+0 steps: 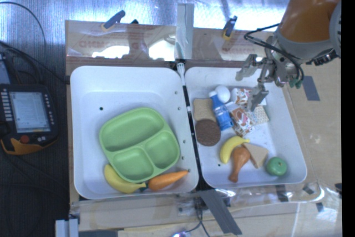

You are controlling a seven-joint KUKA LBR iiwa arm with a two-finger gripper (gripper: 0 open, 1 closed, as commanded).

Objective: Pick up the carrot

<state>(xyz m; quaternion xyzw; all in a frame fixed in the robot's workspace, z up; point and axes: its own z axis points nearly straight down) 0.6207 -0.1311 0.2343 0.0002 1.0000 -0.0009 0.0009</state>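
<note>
1. Camera view: the green divided plate [140, 143] sits in the left bin [89, 91].
2. The carrot [167, 179] lies at the plate's five o'clock, touching its rim, beside a banana [123, 181].
3. The gripper [252, 79] hangs at the right bin's [294, 144] twelve o'clock, fingers spread, holding nothing, well apart from the carrot.

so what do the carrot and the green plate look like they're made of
Carrot: probably moulded plastic toy food, smooth with uniform orange colour and a slight sheen. Green plate: likely matte plastic, one flat pastel colour with softly rounded divider ridges. Neither is certain from this view.
</note>
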